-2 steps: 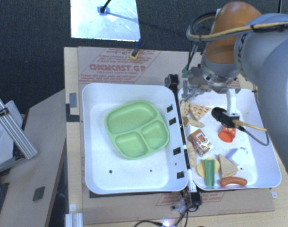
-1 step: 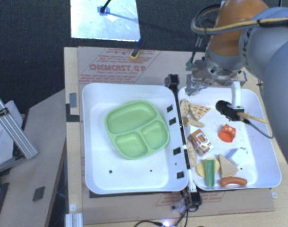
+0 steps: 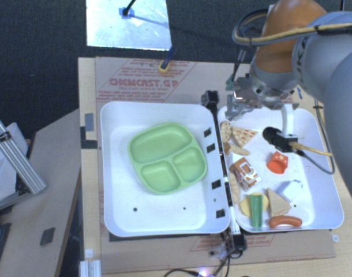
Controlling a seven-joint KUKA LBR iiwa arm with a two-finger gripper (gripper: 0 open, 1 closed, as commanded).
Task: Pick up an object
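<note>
Bins: we counted two, white and shallow, side by side.
Left bin [image 3: 115,178]: it held one green plate [image 3: 166,156] with three compartments, lying flat near the middle.
Gripper [image 3: 235,109]: it hung over the far left corner of the right bin [image 3: 317,198]; we could not tell whether it was apart or together.
Things to pick: all lay in the right bin.
Far part: we saw one tan triangle [image 3: 243,135] just below the gripper.
Middle: we counted one brown block [image 3: 245,173] and, to its right, one orange piece [image 3: 277,163].
Near edge: one green stick [image 3: 255,210], one tan wedge [image 3: 276,201] and one sausage [image 3: 285,221] lay close together.
</note>
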